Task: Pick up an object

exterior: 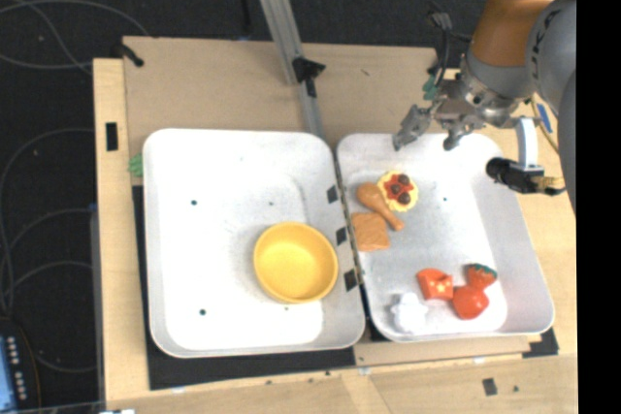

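A yellow bowl (295,262) sits alone in the left bin (194,170), while the right bin (505,238) holds the candidates — a chicken drumstick (377,202), a small tart (398,190), a tan slice (370,233), a white lump (408,312), red peppers (436,284) and a strawberry (473,293). The gripper (427,133) hangs above the bin's far edge, fingers apart and holding nothing — the pick appears not yet begun, with descent, grasp and lift all left.
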You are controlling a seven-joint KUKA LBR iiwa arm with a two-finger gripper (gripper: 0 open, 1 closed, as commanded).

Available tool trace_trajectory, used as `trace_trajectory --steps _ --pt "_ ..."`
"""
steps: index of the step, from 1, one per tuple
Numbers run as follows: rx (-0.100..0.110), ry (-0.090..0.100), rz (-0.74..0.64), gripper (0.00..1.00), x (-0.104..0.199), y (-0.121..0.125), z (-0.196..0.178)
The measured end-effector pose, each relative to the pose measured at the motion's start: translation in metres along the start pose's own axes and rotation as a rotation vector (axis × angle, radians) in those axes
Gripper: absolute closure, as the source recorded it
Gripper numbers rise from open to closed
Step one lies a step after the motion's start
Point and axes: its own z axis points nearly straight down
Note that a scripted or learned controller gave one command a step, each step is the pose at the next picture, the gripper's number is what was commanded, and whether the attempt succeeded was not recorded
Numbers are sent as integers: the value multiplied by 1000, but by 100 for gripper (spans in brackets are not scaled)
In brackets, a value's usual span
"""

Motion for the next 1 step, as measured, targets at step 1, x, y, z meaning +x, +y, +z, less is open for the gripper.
trace_trajectory --steps 1 --pt "0 -1 0 0 0 0 0"
